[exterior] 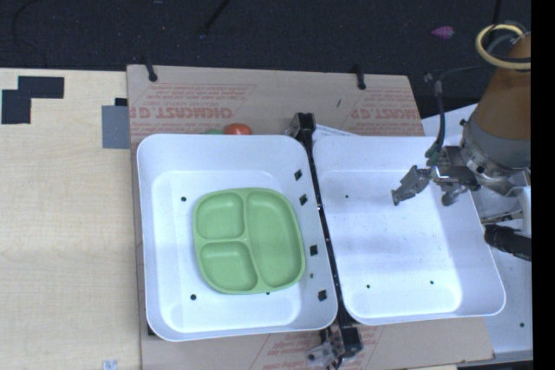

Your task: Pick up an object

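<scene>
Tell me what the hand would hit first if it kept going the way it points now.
The hand points left and slightly down over the right bin. It would most likely meet that bin's bare floor first, or the divider between bins if it stays high. Depth is unclear from this view.

plate in left bin, gripper over right bin
</scene>
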